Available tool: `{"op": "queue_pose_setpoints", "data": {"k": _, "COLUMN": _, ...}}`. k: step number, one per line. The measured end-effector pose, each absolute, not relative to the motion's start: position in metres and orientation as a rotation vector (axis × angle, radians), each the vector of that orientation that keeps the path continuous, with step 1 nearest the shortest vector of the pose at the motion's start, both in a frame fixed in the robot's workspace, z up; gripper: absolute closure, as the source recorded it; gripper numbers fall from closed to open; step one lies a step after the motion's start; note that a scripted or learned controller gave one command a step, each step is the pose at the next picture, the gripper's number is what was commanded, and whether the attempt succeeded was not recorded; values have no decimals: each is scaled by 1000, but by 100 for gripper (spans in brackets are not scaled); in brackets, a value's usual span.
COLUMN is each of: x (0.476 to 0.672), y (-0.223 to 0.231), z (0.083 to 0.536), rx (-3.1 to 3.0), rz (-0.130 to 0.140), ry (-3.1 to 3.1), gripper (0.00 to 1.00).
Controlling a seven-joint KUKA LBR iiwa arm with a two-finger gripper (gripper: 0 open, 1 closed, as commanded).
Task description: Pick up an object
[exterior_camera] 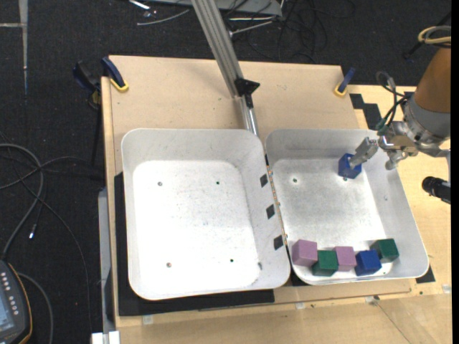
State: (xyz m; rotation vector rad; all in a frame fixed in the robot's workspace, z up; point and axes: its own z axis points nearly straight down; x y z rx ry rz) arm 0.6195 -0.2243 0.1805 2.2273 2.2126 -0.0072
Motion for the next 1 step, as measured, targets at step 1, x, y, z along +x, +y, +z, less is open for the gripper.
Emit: {"op": "queue_pose_setpoints", "data": {"k": 1, "x": 662, "y": -222, "z": 91, "rx": 2220, "rz": -1, "ry": 2228, "gripper": 0}}
